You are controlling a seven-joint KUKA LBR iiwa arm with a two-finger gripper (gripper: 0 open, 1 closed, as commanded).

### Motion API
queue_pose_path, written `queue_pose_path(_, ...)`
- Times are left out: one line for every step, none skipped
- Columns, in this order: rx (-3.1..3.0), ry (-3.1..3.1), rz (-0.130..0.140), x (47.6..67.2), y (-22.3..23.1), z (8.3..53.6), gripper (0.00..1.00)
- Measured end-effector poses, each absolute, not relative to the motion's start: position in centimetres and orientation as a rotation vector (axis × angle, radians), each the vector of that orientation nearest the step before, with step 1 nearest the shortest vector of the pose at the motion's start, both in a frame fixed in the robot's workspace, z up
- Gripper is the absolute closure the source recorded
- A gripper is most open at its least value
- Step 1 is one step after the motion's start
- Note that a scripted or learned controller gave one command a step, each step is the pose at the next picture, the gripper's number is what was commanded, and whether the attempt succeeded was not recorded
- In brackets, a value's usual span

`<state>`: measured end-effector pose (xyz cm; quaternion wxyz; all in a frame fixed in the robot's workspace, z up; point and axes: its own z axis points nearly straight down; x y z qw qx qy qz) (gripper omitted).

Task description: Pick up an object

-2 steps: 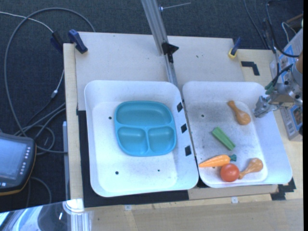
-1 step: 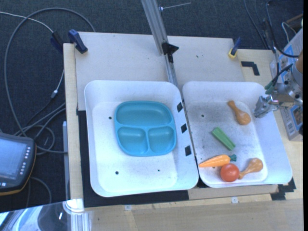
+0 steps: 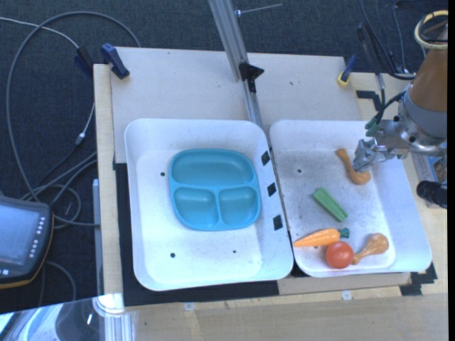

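The right bin [image 3: 398, 212] holds a curved orange piece [image 3: 353, 169] near its far side, a green block [image 3: 330, 203] in the middle, and a carrot [image 3: 319, 237], a red tomato [image 3: 339, 254] and a tan gourd [image 3: 374, 246] along the near edge. My gripper [image 3: 364, 156] hangs low over the right bin's far right part, its tips right beside the curved orange piece. Nothing shows between them.
The left bin [image 3: 153, 212] carries a blue divided plate [image 3: 213, 188]. A metal pole [image 3: 229, 27] slants across the bench from the top. Blue clamps [image 3: 114, 60] sit at the bench corners. Cables and a tablet [image 3: 21, 240] lie on the floor to the left.
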<state>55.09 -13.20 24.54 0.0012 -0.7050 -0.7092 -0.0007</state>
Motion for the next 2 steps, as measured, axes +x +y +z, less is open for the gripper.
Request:
queue_pose_path(-2.210,-2.225,0.000,56.4,-7.8,23.4,1.00)
queue_pose_path(-2.213,-2.229,-0.006,58.4,-1.7,23.9,1.00)
